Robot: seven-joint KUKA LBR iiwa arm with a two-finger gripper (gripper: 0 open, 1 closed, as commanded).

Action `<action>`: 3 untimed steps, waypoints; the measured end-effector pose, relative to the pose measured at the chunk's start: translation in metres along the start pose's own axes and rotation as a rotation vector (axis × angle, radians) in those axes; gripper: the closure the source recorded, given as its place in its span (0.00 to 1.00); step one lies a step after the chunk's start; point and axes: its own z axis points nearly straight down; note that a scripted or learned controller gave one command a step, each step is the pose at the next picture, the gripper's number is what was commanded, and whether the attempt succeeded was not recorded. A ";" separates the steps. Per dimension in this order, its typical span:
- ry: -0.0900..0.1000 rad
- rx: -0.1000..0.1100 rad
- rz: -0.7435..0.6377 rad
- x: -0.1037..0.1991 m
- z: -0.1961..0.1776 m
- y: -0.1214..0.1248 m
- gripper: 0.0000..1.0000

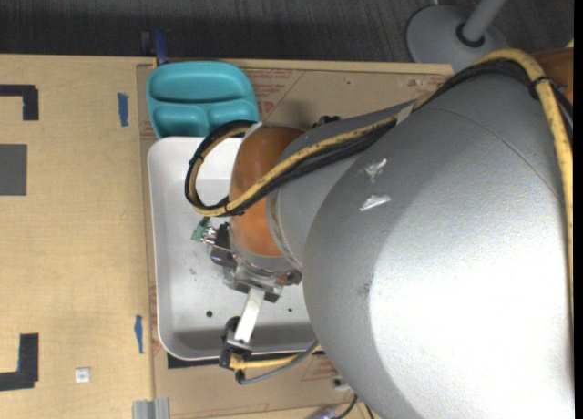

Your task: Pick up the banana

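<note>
The arm [437,244] reached over the white bin [173,253] with the gripper [221,246] above its floor. Whether the gripper was open or closed could not be told. A teal container [200,98] sat at the bin's far edge.

At the frame's right you see the smooth grey rounded arm shell [455,253]; at centre its glossy orange band [260,191], with yellow-and-black cables [364,128] running along both.

The tabletop [73,226] is carrying 1 visible white bin [173,253] and 1 teal moulded tray [200,98]; 1 grey arm [437,253] is reaching in.
</note>
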 end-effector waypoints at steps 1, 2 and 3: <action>0.000 0.000 -0.001 0.001 -0.010 0.000 1.00; 0.000 0.001 -0.003 0.001 -0.020 0.000 1.00; -0.001 0.001 -0.004 0.002 -0.029 0.000 1.00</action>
